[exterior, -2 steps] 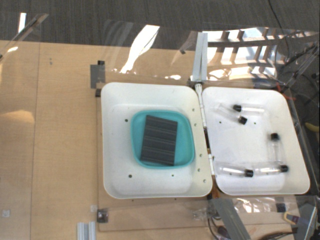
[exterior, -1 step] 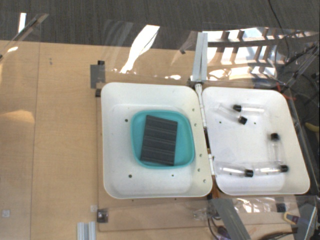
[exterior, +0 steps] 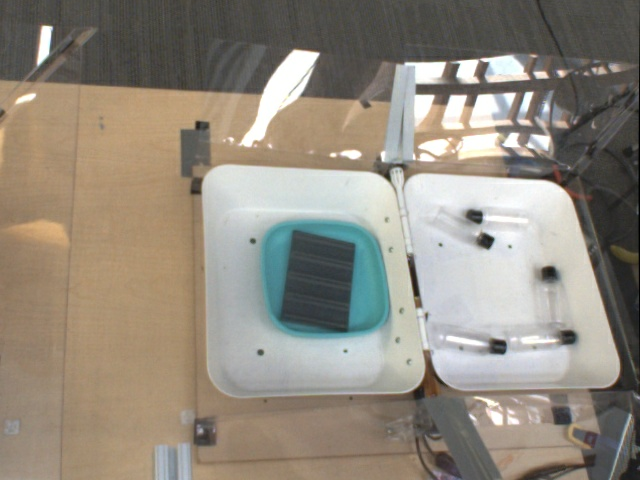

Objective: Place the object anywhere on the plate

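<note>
Dark ribbed rectangular block (exterior: 319,282) lies flat on the teal rounded-square plate (exterior: 374,298), mid left bin (exterior: 230,358), slightly tilted. Right bin (exterior: 590,368) holds clear tubes with black caps: two near its top edge (exterior: 490,226), one by right edge (exterior: 551,290), two along bottom edge (exterior: 512,343).

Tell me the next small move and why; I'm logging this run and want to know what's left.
Probably none beyond a check: the dark ribbed block already lies flat inside the teal plate in the left bin, so the placement looks done. The clear capped tubes lie apart in the right bin, untouched.
</note>
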